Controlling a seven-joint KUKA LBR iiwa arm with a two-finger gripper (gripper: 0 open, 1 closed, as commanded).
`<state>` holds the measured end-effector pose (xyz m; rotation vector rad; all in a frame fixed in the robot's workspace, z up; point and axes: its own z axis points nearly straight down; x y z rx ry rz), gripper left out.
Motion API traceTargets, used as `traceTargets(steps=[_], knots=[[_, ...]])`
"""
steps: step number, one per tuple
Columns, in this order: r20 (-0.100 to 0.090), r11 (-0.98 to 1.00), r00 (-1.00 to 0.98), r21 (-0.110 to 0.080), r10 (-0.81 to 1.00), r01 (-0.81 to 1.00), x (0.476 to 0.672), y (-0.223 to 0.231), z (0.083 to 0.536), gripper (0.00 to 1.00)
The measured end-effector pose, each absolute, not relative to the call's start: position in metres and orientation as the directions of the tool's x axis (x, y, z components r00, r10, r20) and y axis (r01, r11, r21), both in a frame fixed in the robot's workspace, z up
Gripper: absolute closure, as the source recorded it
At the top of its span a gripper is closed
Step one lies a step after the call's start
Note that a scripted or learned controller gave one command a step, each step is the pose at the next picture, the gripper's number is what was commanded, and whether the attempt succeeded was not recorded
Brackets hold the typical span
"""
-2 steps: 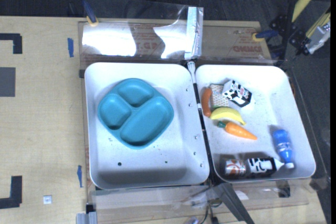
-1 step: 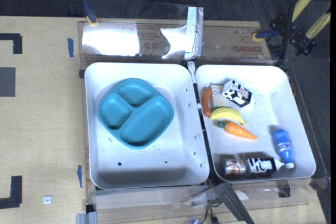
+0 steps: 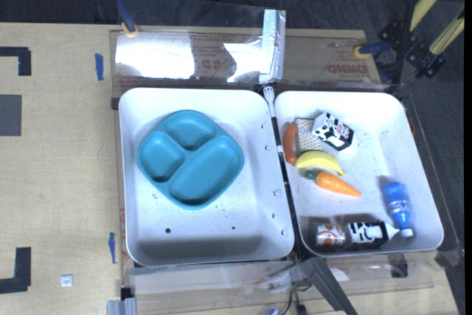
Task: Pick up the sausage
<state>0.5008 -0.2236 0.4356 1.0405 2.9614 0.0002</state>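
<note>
1. Nearest the lens, a dark bottle point(image 3: 358, 232) lies on its side along the near edge of the right bin point(image 3: 402, 122), well apart from the target.
2. Biggest on the bench is the left bin point(image 3: 147, 232), and it plays no part in this pick.
3. Its blue divided plate point(image 3: 192, 157) sits mid-bin. Leave it alone.
4. Over in the right bin, a blue bottle point(image 3: 397, 204) lies by the right edge, out of the way.
5. Now the carrot point(image 3: 338, 184), mid-bin, just below the banana point(image 3: 318, 161).
6. That banana appears to touch the sausage's lower end, so it's the one to watch.
7. And there's the sausage point(image 3: 290, 142), reddish-brown, lying lengthwise tight against the right bin's left edge, towards the far corner.
8. A cow-patterned carton point(image 3: 332, 130) sits just beside its upper end.
9. As for the gripper, released or clenched, I cannot tell.
10. My call is to come straight down over the sausage's upper half and close across its narrow width. The bin wall leaves little room on that side, so a nudge off the wall may help.
</note>
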Motion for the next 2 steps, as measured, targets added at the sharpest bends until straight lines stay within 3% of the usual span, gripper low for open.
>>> traceTargets(steps=[1, 2], knots=[[-0.004, 0.797, -0.797, 0.002, 0.604, 0.604, 0.4843, -0.2006, 0.349, 1.0], [-0.004, 0.797, -0.797, 0.002, 0.603, 0.603, 0.4843, -0.2007, 0.349, 0.0]])
